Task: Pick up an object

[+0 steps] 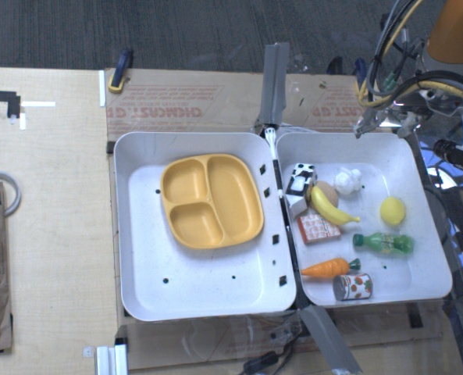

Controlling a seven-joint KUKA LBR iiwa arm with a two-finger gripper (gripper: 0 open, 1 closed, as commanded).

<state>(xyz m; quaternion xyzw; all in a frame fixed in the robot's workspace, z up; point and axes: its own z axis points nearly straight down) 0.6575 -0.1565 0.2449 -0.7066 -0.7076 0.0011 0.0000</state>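
Note:
The right bin (430,283) holds several small objects. A banana (331,207) lies across the middle, with a black-and-white checkered piece (300,178) at its upper left and a white lump (348,181) to its upper right. A yellow lemon (393,210) sits toward the right wall, above a green bottle (383,243) lying on its side. A red-and-white box (318,227), a carrot (325,269) and a small can (352,287) fill the near part. My gripper (387,120) hangs over the bin's far right corner, above and apart from all of them.
The left bin (137,287) carries a yellow divided plate (212,200). A grey upright post (274,84) stands at the far end of the divider between the bins. Cables (391,45) loop down beside the arm at the upper right.

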